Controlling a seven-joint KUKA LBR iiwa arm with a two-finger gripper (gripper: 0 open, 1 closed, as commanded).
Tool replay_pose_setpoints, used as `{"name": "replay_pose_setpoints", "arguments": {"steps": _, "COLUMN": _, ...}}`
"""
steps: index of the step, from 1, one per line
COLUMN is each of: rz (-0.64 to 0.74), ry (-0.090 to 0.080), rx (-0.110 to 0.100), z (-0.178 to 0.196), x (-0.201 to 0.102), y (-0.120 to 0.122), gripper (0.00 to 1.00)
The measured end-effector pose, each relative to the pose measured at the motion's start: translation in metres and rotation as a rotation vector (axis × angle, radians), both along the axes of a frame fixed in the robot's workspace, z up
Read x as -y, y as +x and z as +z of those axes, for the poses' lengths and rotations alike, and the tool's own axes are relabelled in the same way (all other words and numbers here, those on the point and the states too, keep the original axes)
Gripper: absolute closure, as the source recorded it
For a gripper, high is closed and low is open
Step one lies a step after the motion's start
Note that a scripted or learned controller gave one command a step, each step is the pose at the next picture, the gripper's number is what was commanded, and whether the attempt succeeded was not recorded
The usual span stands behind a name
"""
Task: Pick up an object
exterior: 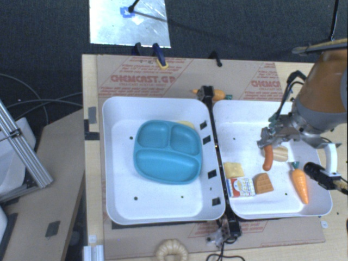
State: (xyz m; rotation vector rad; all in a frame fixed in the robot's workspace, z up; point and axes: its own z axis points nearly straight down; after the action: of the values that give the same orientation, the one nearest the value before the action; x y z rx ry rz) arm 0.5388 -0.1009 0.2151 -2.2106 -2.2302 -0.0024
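My gripper [270, 140] hovers over the right bin [239, 118], near its middle right. Directly under it lies an orange-red sausage [267, 158], standing lengthwise in the view, its top end touching or just below the gripper. A pale bun-like piece [280, 154] rests against the sausage's right side. An orange carrot [300, 185] lies near the bin's front right corner. A brown cracker [263, 182], a yellow cheese slice [234, 169] and a red-and-white carton [242, 187] sit at the front left of that bin.
The left bin [117, 145] holds a blue divided plate [167, 151] with a small yellow piece [187, 124] peeking out behind it. A black divider with clips [211, 140] runs between the bins. A small orange object [218, 95] sits behind the bins.
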Motion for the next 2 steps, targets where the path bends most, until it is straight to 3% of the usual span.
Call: {"name": "replay_pose_setpoints", "arguments": {"steps": 2, "rz": 0.001, "ry": 0.001, "rx": -0.001, "z": -0.001, "x": -0.093, "y": -0.033, "gripper": 1.0}}
